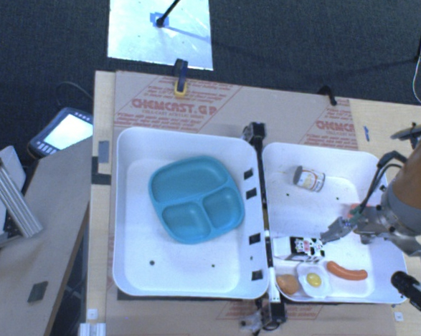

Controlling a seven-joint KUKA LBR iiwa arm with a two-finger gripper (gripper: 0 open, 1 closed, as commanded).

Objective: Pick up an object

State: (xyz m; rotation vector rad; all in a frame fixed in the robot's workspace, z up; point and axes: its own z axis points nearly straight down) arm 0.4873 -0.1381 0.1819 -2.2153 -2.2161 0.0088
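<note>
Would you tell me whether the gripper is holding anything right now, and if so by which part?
Nothing is visibly held. The gripper hovers just above the black-and-white carton in the right bin.

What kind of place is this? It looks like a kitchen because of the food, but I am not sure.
Probably a robotics lab bench, not a kitchen. Two white bins sit on a marked board, the food looks like toys, such as the sausage and fried egg, and a robot gripper reaches in beside the blue divided tray.

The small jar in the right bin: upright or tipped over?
Tipped over. The small jar lies on its side on the right bin's floor, long axis roughly level in the camera view, lid end pointing left.
</note>
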